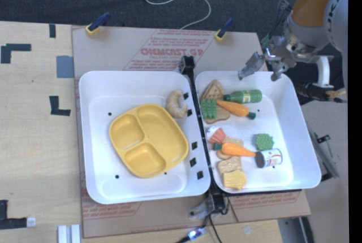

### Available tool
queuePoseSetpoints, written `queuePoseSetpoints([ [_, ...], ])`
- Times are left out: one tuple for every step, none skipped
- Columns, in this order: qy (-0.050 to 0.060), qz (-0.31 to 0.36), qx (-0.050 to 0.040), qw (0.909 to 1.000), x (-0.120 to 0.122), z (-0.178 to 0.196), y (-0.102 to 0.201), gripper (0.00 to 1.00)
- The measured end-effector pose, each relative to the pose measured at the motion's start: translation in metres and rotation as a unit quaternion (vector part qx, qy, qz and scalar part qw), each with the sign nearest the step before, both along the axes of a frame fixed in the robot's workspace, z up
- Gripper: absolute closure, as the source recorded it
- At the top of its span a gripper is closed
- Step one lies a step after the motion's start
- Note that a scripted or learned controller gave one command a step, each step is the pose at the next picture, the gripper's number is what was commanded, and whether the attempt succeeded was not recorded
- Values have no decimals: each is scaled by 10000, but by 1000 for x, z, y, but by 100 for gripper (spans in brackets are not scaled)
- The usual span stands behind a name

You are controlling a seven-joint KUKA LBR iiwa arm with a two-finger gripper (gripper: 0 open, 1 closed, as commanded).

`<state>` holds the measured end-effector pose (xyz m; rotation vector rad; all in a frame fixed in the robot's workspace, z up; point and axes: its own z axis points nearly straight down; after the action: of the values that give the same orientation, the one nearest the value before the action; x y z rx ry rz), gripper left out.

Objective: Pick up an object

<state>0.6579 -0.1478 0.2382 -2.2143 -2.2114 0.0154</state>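
Hand (262,67) hangs released, fingers spread, over the right bin's (302,123) upper edge; green bottle (244,96) and carrots just below, yellow tray (148,139) far left.

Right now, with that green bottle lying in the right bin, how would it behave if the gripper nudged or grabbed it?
The green bottle lies on its side, so a sideways nudge would probably roll it. It looks like smooth toy plastic, likely light and a bit slippery. An orange carrot close beside it may block rolling toward the near side.

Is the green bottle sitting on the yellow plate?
No, the green bottle lies in the right bin among the toy food, while the yellow plate sits in the left bin.
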Motion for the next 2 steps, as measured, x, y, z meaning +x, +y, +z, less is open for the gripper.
queuePoseSetpoints([
  [-70, 13, -10, 10000, 2, 10, 0, 0],
  [-41, 17, -7, 10000, -3, -53, 7, 0],
])
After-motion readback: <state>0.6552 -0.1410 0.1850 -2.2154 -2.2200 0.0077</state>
